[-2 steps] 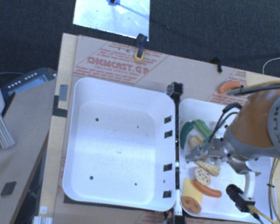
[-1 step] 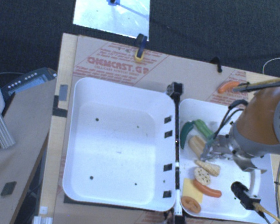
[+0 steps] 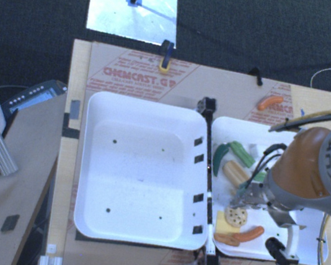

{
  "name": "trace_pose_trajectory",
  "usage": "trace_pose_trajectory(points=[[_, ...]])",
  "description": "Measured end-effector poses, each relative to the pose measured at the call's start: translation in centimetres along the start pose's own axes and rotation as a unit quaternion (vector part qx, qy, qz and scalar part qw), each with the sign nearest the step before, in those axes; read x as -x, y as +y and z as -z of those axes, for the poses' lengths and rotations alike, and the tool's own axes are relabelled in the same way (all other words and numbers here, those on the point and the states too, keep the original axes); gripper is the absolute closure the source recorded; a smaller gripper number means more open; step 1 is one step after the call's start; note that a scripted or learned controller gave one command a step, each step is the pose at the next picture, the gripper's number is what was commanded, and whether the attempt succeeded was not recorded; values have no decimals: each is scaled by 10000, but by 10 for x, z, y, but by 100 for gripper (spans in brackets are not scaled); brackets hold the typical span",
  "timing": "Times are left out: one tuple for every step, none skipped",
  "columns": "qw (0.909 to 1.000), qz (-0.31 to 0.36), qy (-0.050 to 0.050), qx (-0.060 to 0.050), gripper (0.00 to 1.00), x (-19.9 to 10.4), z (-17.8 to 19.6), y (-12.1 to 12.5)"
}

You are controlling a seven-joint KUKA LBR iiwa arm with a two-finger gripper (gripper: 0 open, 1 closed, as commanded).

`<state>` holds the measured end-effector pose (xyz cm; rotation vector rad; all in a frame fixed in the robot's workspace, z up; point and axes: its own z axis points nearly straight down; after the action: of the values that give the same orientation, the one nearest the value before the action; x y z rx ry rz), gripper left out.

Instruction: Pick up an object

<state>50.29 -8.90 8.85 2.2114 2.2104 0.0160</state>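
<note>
Grey two-finger gripper (image 3: 244, 197) low in the right white plastic bin (image 3: 225, 132); finger spread impossible to tell. Round speckled cookie (image 3: 235, 217) just at six o'clock, orange sausage-shaped toy (image 3: 240, 235) beyond. Crowded pile: likely to nudge neighbours, close on nothing.

A single fixed camera looks down at a slant from above the desk (image 3: 181, 78), far enough back to take in both white bins, the left bin (image 3: 143, 172) and the right bin (image 3: 259, 135), side by side, while the arm (image 3: 313, 169) enters from the frame's right.
</note>
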Motion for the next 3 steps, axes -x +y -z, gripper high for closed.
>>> trace_pose_trajectory(points=[[10000,42,10,9,100,-18,197,23],[9999,34,30,-116,100,-59,109,-16],[9999,45,27,-95,100,-109,95,-15]])
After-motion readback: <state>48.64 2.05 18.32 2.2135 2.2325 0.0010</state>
